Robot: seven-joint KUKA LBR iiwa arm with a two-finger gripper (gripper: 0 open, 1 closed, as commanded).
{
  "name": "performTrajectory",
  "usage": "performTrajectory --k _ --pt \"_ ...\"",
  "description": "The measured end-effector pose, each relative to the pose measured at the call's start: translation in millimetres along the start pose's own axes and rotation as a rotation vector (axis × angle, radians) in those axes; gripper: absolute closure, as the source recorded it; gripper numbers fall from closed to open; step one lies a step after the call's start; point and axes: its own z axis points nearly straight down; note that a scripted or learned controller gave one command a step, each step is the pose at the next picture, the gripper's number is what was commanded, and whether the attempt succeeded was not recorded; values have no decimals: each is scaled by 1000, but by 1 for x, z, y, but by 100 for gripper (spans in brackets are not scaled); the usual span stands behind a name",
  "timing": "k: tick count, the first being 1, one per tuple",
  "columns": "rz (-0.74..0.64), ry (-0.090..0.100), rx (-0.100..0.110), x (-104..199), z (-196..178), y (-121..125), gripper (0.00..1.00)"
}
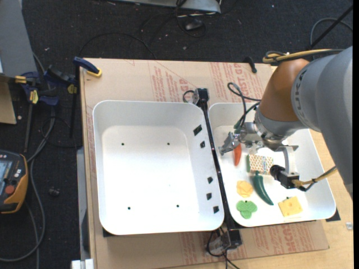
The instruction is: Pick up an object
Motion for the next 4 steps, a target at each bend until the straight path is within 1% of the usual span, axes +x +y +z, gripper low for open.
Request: performTrajectory --k 1,2,3,4 --pt "8 -2 -1 -83 -1 -50 0" --pt "-4 0 -4 -41 -16 -3 0" --pt "-2 -1 -2 -28 0 47 0" --pt "-3 0 -11 15 -107 9 0"
